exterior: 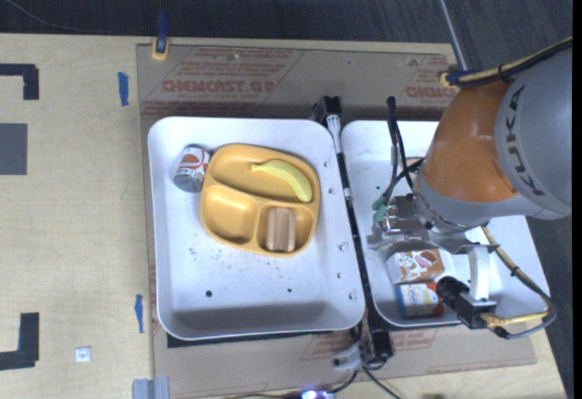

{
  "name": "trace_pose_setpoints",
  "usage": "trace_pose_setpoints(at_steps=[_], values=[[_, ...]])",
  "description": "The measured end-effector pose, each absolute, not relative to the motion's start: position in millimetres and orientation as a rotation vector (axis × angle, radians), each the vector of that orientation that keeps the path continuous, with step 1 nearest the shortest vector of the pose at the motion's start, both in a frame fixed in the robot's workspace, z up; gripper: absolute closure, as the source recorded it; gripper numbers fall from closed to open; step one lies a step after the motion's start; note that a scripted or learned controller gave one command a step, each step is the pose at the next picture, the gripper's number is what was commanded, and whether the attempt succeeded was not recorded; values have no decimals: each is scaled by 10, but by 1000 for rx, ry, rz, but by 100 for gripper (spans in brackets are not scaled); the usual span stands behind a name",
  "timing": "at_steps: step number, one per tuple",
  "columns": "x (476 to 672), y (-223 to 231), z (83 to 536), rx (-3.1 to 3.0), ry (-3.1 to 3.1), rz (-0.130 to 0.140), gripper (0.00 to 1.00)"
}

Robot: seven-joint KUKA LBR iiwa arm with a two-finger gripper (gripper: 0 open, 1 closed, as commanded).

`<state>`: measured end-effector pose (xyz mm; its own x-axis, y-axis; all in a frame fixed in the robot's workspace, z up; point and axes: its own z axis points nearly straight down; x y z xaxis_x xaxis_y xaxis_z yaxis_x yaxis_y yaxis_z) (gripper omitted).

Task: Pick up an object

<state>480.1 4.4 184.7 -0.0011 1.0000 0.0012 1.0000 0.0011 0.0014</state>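
While the gripper [427, 247] hangs low over the right bin [527, 234] (its grasp is hidden), a small carton [418, 265] beneath it lies unlifted, so the pick remains undone.

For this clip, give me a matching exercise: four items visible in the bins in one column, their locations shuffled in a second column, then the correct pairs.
Items:
1. yellow banana
2. brown sausage-shaped piece
3. small red-and-white can lying on its side
4. printed food box with a blue end

Places:
A. right white bin, under the arm's wrist
B. floor of the left white bin, against the yellow divided plastic tray's left edge
C. tray's upper compartment
D. tray's lower right compartment

Pairs: 1-C, 2-D, 3-B, 4-A
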Motion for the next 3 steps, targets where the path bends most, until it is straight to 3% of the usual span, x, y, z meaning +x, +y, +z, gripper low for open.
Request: trace_pose_setpoints(at_steps=[1, 2, 3], values=[[4800, 39, 1847, 2221, 2222, 2, 0], [4791, -975, 1319, 2223, 2220, -1, 0], [4835, -994, 1134, 2213, 2207, 11, 0]])
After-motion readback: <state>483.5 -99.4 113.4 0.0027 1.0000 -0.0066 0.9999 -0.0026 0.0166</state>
